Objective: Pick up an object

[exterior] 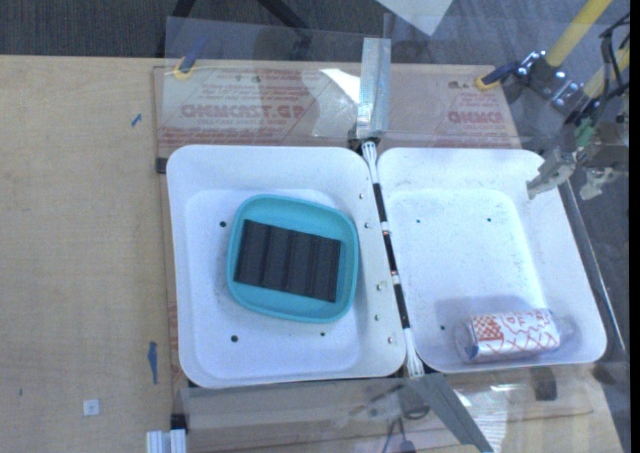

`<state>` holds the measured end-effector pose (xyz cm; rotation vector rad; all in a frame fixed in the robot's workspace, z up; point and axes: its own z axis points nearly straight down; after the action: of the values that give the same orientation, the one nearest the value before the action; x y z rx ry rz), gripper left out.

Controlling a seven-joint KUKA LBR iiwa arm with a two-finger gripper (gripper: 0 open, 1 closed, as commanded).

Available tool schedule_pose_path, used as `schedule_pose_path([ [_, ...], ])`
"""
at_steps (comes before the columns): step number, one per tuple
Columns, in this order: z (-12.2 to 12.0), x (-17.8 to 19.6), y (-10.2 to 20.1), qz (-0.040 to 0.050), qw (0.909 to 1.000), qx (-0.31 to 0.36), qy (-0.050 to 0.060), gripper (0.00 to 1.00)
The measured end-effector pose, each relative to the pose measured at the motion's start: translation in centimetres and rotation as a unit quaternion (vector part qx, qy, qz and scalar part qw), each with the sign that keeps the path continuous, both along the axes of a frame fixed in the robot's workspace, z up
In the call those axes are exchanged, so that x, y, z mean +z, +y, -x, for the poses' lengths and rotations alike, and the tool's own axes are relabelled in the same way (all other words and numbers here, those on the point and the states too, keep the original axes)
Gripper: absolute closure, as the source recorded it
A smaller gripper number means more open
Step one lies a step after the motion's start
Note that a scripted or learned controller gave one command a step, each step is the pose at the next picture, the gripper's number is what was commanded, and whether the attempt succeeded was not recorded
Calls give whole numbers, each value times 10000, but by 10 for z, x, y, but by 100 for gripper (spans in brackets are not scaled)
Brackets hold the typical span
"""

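At far right of frame, gripper (pixel 556 173) hanging over the right bin's (pixel 450 241) upper right rim; fingers' state impossible to tell. Lower right, well apart and down-left of gripper: red-and-white packet (pixel 510 334), long axis roughly left-right. Left bin (pixel 200 341) holding a teal tray (pixel 293 257) with dark slats.

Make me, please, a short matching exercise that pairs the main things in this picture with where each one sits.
Things:
1. teal tray
2. red and white can
3. gripper
4. blue clamp

Places:
A. lying in the right bin, near its front edge
B. above the right bin's far right corner
C. in the middle of the left bin
D. on the clear panel behind the bins

Pairs: 1-C, 2-A, 3-B, 4-D
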<state>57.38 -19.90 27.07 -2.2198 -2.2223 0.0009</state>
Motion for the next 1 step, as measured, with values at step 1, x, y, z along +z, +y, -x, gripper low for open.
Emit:
schedule_pose_path([
  [1,29,-24,24,0,10000,-87,2,0],
])
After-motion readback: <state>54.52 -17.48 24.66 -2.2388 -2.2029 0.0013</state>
